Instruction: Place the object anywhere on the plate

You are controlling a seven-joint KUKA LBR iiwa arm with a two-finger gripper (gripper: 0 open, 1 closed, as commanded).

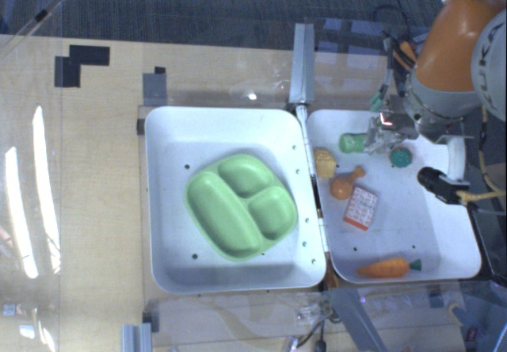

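Down at the upper edge of the right-hand shallow white bin [467, 259], the end effector [383, 133], hanging at about twelve o'clock within that bin. Just beside it at nine o'clock, a small green cylinder-shaped plastic toy [352, 142], looking like the chosen pick; touching the metal or merely alongside, impossible to tell. Fingers too blurred and small to read: spread or pressed together, cannot tell, so no claim of a hold. At four o'clock from the tool, a teal round piece [401, 157].

Spread loose over the same bin floor, as if tipped in: a yellowish lumpy item [324, 158] against the divider, an orange drumstick-shaped toy [346, 184], a flat red-and-white printed packet [360, 208], and a plastic orange carrot with a green tip [386, 267] down at six o'clock.

Waiting in the left-hand white bin [166, 263], the light green three-compartment plate [240, 204], set diagonally near the middle with bare floor all round, so an easy target for a drop anywhere on it. Nothing on it yet.

Grey arm with its orange band [447, 41] coming in from three o'clock, wrist bent steeply downward over the bin's far edge on the pale wooden counter [79, 184].
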